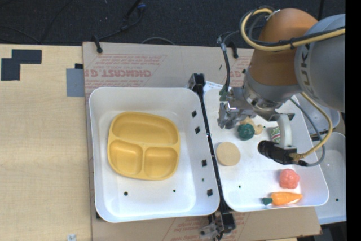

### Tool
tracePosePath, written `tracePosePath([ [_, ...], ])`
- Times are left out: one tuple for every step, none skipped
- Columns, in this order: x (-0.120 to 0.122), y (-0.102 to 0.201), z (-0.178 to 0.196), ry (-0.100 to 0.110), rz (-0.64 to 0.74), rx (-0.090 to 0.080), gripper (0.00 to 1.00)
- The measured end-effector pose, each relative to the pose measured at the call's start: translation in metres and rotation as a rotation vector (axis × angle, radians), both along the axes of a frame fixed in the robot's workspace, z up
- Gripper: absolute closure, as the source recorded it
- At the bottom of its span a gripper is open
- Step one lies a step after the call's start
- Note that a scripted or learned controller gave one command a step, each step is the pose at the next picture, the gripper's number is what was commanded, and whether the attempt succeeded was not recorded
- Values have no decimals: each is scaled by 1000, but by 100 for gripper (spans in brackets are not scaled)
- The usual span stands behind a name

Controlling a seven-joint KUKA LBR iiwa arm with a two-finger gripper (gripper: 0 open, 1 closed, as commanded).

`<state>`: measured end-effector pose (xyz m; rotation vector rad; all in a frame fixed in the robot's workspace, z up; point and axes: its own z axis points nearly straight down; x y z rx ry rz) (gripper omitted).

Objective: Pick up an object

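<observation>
A small dark-green ball (245,131) lies in the right bin (316,192), near its back left corner. It seems the likeliest target, because it sits just beside the pincer (230,117), slightly to the right of it and nearer the camera. The two may be touching; the slanted view does not settle that.

The pincer hangs low over the bin's floor at the end of the grey arm (293,73). Its metal tip is a tangle of dark parts from this angle, so how far it is opened cannot be told. Nothing is seen clamped in it, and the ball rests on the bin floor, so the pick looks not yet done: the grasp and the lift remain.

Other candidates lie further off in the same bin: a flat tan disc (228,153) just in front of the ball, a pink-red lumpy fruit (289,178) and an orange carrot (284,198) near the front right corner, well apart from the pincer.

The left bin (104,200) holds a yellow divided plate (144,145). Both bins sit on the tabletop (39,149).
</observation>
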<state>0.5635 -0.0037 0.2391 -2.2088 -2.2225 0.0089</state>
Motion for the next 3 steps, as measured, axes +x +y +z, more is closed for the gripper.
tracePosePath([
  [-5,46,-16,1,-1,-1,100],
  [-13,102,-29,2,0,-2,100],
  [-12,99,-28,1,-4,-4,0],
])
